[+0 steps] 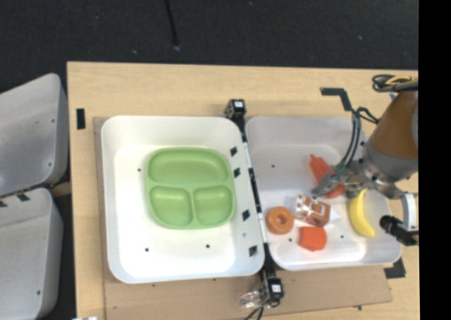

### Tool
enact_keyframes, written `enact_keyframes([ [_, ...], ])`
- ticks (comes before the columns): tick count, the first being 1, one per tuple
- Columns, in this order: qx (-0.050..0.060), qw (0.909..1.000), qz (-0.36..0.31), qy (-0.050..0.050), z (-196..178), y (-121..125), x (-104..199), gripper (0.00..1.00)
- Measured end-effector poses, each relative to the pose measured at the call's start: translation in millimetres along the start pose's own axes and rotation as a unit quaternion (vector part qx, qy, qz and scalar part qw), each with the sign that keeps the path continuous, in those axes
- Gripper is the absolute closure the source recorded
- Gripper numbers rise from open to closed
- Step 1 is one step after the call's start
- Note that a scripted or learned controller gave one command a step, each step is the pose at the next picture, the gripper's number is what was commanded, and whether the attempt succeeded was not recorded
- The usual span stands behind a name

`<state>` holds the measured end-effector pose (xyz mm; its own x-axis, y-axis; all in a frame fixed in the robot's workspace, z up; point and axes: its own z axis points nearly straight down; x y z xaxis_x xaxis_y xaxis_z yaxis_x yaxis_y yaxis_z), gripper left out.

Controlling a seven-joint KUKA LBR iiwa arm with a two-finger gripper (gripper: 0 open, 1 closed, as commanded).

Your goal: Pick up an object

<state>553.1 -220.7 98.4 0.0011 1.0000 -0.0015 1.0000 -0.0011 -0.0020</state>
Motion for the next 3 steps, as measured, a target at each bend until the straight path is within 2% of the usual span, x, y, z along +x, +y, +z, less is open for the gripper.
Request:
enact_keyframes([
  [1, -0.003, 1.0, 0.001, -0.001, -13.9, 1.3, -1.0, 1.0],
  [3, -0.004, 1.0, -0.002, -0.001, -124.6, -3.3, -6.2, 1.0],
])
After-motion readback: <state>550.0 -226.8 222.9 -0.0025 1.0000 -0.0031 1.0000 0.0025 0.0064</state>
